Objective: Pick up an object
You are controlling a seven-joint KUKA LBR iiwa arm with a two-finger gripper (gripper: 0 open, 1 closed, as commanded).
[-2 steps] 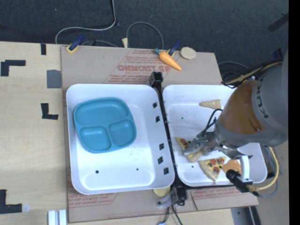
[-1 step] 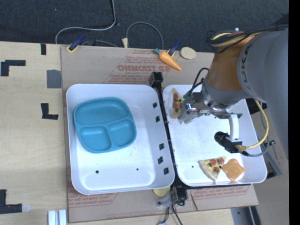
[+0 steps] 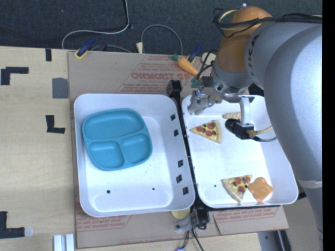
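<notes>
**Gripper low over right bin, near upper pizza slice**

The arm (image 3: pixel 272 61) enters from 3 o'clock, its orange band (image 3: pixel 243 22) at about 1 o'clock in the view. The gripper (image 3: pixel 198 104) sits at the 11 o'clock corner of the right bin (image 3: pixel 272 161), close to the divider between the bins. Whether it is open or closed cannot be told — the metal parts there blur together, and nothing can be seen held in it.

Contents of the right bin:
- A pizza slice (image 3: pixel 208 130) lies just below the gripper, at its 5 o'clock, near but apparently not touching.
- A second slice (image 3: pixel 236 185) lies at the bin's 6 o'clock edge, touching an orange lump (image 3: pixel 261 189) at its 3 o'clock side.
- A black part (image 3: pixel 238 128) on the wrist hangs at 3 o'clock of the upper slice.

The left bin (image 3: pixel 157 182) holds a blue tray (image 3: pixel 116 138) with three compartments, set towards the bin's 10 o'clock side.

Outside the bins, a carrot-like item (image 3: pixel 186 65) lies on the cardboard (image 3: pixel 104 69) at 12 o'clock of the divider.
</notes>
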